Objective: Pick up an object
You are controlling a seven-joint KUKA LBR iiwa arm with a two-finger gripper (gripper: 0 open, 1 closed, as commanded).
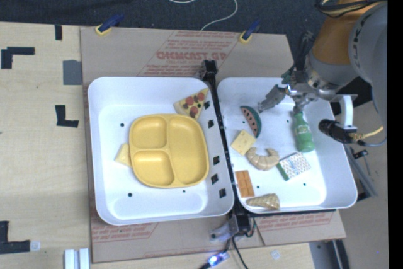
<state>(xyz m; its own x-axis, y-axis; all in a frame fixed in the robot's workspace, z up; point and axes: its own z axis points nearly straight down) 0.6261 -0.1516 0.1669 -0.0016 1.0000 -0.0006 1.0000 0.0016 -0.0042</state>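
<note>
**Hand over the right bin**

The hand (291,97) hovers at the right bin's (334,198) far edge, fingers spread, pinching nothing. Just beside it lies the green bottle (303,132); the croissant (263,159) sits nearer the middle.

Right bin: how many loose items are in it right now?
7: watermelon slice far left, green bottle right, cheese and croissant centre, packet beside it, cracker and wedge at the near edge. The arm may hide more.
</note>
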